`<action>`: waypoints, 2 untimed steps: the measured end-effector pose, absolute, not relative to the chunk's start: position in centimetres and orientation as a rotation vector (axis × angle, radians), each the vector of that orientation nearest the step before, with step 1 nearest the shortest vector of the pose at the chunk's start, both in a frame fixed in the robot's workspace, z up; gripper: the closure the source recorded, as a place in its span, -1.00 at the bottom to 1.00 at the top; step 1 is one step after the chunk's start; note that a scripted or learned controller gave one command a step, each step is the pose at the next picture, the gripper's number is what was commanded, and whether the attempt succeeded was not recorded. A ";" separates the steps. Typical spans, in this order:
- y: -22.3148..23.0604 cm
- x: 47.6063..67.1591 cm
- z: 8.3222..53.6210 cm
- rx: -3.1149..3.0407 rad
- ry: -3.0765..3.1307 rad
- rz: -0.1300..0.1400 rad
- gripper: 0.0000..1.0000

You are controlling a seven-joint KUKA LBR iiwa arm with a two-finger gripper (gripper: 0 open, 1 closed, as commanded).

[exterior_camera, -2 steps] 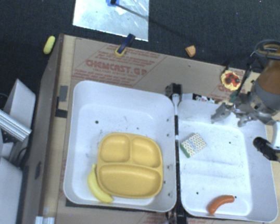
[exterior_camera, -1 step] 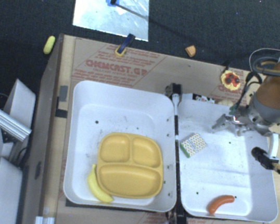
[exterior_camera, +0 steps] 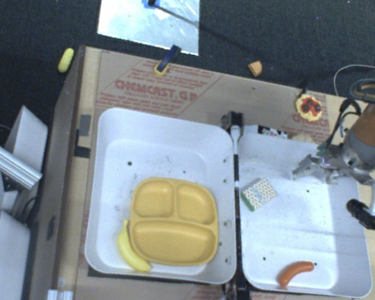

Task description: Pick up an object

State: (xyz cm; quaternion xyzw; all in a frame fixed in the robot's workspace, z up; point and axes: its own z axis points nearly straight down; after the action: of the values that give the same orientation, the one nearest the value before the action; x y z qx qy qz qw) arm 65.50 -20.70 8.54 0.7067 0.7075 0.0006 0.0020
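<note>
**Pincer Over the Right Bin, Nothing Between Its Fingers**

While the arm reaches in from 3 o'clock, the scene runs like this from the left. A small yellow piece (exterior_camera: 65, 59) lies on the dark floor at about 10 o'clock, off the surface (exterior_camera: 182, 92). The left bin (exterior_camera: 168, 136) holds a yellow divided plate (exterior_camera: 175, 220), with a banana (exterior_camera: 130, 251) touching the plate's 8 o'clock edge. Just across the divider, the right bin (exterior_camera: 344, 227) carries a green-and-white patterned block (exterior_camera: 258, 192) near its 9 o'clock side and an orange sausage-shaped toy (exterior_camera: 295, 272) toward 6 o'clock, well apart from each other. A small round red-and-yellow item (exterior_camera: 310, 106) rests on the surface beyond the right bin's far edge. The pincer (exterior_camera: 317, 168) hangs over the right bin's 12 o'clock portion, fingers spread apart and grasping nothing, well apart from both the block and the sausage toy.
</note>
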 end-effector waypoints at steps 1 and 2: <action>-20.6 66.9 8.5 2.219 2.226 -0.001 -1.00; -20.7 67.0 9.7 2.210 2.224 0.004 1.00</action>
State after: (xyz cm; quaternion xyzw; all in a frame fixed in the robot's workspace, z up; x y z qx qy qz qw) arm 67.04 -20.68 9.74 0.7049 0.7093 0.0013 0.0033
